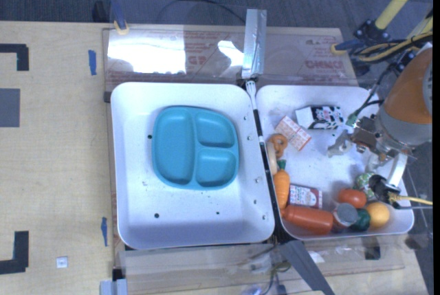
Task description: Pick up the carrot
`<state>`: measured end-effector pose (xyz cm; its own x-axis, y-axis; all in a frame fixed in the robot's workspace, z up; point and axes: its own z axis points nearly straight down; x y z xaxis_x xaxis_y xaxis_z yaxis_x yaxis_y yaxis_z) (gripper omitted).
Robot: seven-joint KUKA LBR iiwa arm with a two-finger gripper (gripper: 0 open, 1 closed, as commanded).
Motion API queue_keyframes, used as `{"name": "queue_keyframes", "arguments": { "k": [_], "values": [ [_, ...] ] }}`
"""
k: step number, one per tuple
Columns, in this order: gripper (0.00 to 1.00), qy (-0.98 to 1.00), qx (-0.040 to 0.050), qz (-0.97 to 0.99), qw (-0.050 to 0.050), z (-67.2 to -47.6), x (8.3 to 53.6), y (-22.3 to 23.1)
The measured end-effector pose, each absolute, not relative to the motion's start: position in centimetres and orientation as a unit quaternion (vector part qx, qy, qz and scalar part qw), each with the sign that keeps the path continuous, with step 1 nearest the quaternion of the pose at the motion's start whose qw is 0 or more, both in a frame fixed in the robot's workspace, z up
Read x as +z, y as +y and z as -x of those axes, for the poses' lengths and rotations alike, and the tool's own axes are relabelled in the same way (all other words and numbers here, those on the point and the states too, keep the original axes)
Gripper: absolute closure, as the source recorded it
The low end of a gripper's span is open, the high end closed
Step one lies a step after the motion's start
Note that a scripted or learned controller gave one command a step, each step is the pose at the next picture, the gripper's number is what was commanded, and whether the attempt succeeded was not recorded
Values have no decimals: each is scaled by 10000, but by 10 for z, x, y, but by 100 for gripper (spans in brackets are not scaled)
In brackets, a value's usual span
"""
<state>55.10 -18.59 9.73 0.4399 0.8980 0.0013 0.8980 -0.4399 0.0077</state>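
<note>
L bin [130, 149]: blue divided plate [194, 147]. R bin [323, 97]: carrot [281, 188] at left wall, tomato [352, 197], carton [320, 116], misc. unclear. Jaws over R bin; grip state can't tell.

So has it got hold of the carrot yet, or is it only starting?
Nothing looks done yet. The carrot lies in the right bin, against its left wall. In hand: the gripper hangs over the bin's right half, well apart from the carrot. Left, as far as I can judge: cross to the carrot, close on it and lift it out.
</note>
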Motion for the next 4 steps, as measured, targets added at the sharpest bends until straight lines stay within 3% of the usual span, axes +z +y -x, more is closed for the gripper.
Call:
{"name": "queue_keyframes", "arguments": {
  "k": [1, 2, 3, 4],
  "values": [
    [0, 5207, 8, -8537, 13, -524, 135, -197],
    [0, 4809, 20, -8768, 15, -491, 87, -120],
    [0, 2677, 34, -9635, 27, -482, 87, -128],
    [0, 2185, 9, -9758, 9, -545, 86, -135]
  ]
}}
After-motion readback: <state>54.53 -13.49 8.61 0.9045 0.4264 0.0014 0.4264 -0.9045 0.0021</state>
